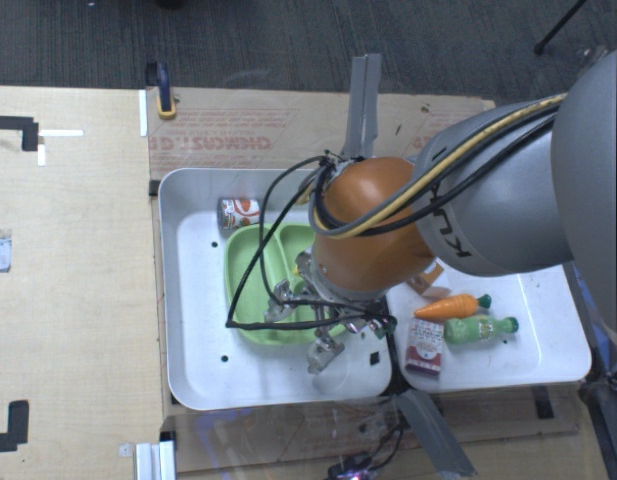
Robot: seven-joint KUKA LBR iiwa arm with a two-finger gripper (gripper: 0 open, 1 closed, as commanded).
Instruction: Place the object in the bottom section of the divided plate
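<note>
You are looking at the grey arm (pixel 508 183) reaching in from the right of the frame, its orange band (pixel 373 223) hanging over the middle of the picture and covering much of the green divided plate (pixel 250 268). The plate is lying in the left white bin (pixel 188 298), toward that bin's right half, with a small can (pixel 238 211) resting on its side just beside the plate's upper edge. The gripper (pixel 313 333) is sitting low over the plate's lower right corner, partly wrapped in black cables (pixel 263 268); you cannot tell how its jaws are standing or whether anything is lying between them. In the right white bin (pixel 548 358) a carrot (pixel 446 307) is lying near the left side, a green bottle (pixel 480 329) is lying on its side just below it, and a small red and white packet (pixel 425 346) is resting at the bin's lower left, touching the bottle's end.
</note>
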